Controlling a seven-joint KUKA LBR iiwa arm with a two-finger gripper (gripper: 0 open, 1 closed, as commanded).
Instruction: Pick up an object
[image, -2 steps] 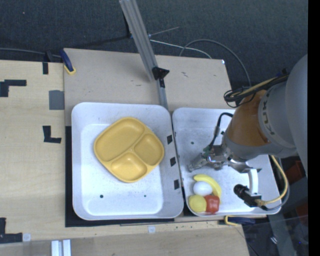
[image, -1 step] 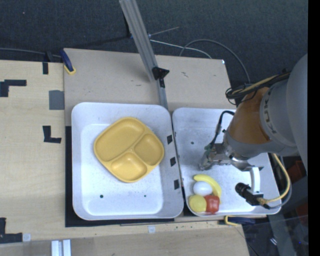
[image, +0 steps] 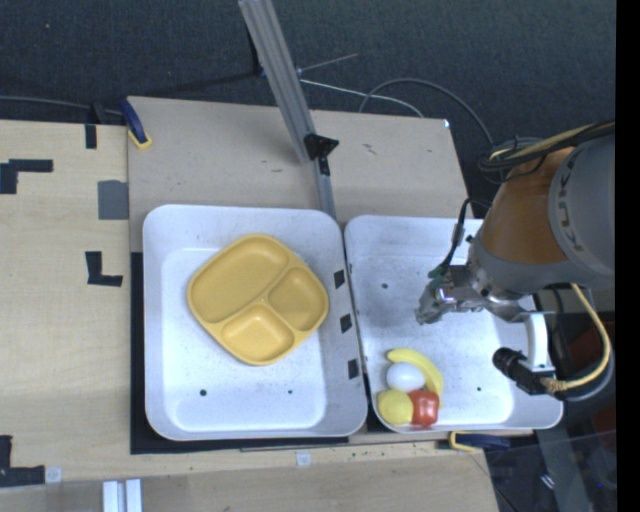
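**A:** Any brand, label or writing you can read?

**B:** None that I can make out. The tabletop (image: 60, 300) carries a few dark tape marks, but they are plain shapes, not letters. The arm's grey casing seems to bear some marking near the right edge, too cut off to read.

**A:** And the tool?

**B:** The tool (image: 432, 306) hangs over the right bin (image: 400, 250), near that bin's middle, with the orange band of the arm (image: 520, 215) just above and to the right of it. Its tip is small and dark against the speckled white floor. I cannot tell how it is set, and nothing shows in its grip. It appears close to the bin floor, but I cannot say whether it touches.

**A:** Where are the things it could pick?

**B:** Bunched in the right bin's near left corner, below the tool and apart from it. A yellow banana (image: 425, 364) curves over a white egg-like ball (image: 404, 377); below them a yellow round fruit (image: 394, 407) sits touching a red object (image: 425, 408).

**A:** The other bin?

**B:** The left bin (image: 165, 330) holds a yellow divided plate (image: 258, 298) with three compartments, lying flat and turned at an angle. A grey metal bar (image: 285, 85) slants down from the top towards the gap between the bins.
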